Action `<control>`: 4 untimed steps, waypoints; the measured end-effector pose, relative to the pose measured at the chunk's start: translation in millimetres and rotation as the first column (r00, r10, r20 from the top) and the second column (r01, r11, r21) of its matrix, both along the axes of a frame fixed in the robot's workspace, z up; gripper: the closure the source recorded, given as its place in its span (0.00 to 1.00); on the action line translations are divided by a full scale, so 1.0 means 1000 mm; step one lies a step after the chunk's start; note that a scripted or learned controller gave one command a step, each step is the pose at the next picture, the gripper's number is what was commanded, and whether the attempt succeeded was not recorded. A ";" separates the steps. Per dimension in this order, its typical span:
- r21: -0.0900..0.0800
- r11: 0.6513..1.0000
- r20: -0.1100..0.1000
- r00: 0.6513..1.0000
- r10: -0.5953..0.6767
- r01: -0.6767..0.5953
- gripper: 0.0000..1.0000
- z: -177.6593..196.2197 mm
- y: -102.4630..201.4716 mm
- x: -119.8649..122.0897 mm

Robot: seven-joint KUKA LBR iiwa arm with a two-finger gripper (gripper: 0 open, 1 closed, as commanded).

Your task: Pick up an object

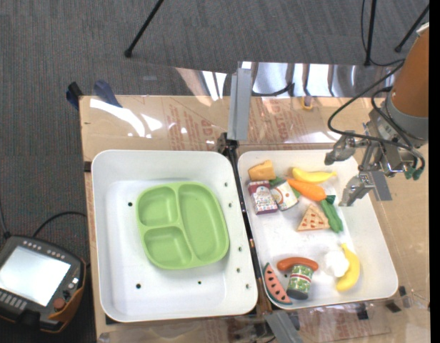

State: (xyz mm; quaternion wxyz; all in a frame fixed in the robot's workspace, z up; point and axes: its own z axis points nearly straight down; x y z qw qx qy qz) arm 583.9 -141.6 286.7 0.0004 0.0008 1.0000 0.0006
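**Pincer above the toy-food bin, nothing between its fingers**

The arm reaches in from the right, grey with its orange band high at the frame edge; its pincer hangs over the upper right part of the right bin, fingers spread apart, one dark finger pointing left near the bin's top rim and the other lower down just beside the green vegetable; no object sits between them.

The right bin holds the toy food; a yellow cheese wedge lies at the upper left; a yellow banana lies near the top, touching an orange carrot just below it; a small maroon carton stands beside a white packet; a pizza slice rests in the middle, with a green vegetable along its right side; near the bottom a red sausage lies above a small green can; a watermelon slice leans at the lower left corner; a white piece touches a second banana at the lower right.

The left bin carries a green divided plate with three compartments, set near its middle; both bins sit side by side on the brown tabletop; a handheld control pendant lies on the floor at the lower left; dark tripod legs cross the grey carpet at the top.
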 end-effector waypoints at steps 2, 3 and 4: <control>0.000 0.992 -0.003 0.992 -0.123 0.123 0.00 -0.200 0.017 -0.026; 0.001 0.993 0.000 0.993 -0.115 0.115 1.00 -0.189 0.019 -0.024; 0.000 0.896 -0.001 0.896 -0.444 0.444 1.00 -0.199 0.022 0.004</control>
